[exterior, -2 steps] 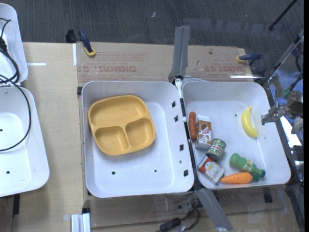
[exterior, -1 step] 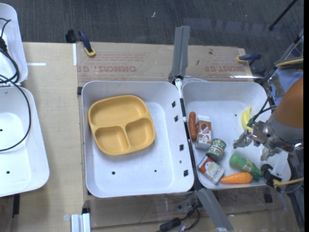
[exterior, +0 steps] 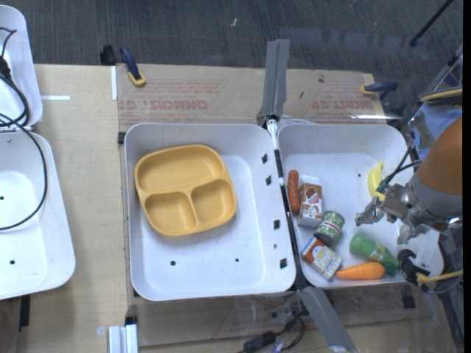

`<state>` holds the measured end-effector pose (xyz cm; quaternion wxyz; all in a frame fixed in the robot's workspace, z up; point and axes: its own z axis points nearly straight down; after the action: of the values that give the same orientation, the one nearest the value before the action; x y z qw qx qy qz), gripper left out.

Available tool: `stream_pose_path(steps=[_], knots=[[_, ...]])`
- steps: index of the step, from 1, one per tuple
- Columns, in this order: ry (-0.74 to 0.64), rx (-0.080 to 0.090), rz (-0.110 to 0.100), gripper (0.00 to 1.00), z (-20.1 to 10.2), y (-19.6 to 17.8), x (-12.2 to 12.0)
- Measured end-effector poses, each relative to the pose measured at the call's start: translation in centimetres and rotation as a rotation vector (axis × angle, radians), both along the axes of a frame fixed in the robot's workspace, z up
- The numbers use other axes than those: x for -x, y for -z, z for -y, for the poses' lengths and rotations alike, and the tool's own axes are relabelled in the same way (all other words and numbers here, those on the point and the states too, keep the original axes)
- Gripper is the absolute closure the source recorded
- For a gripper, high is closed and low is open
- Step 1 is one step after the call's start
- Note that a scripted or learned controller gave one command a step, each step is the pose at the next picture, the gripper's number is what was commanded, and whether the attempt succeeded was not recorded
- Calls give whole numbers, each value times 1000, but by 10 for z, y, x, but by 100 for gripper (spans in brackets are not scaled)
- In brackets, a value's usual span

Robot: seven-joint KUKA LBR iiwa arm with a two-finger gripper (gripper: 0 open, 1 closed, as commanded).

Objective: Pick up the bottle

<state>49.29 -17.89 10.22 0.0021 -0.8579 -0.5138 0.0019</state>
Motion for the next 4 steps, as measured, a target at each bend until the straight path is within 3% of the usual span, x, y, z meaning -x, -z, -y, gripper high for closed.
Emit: stream_pose_path(steps=[1,2,3,4], knots=[[29,0,-1,0,-8,13,17],[32,-1,-3,100,-7,5,17],[32,-1,-4,0,-7,5,17],[34,-2,-7,100,-7,-2,17]])
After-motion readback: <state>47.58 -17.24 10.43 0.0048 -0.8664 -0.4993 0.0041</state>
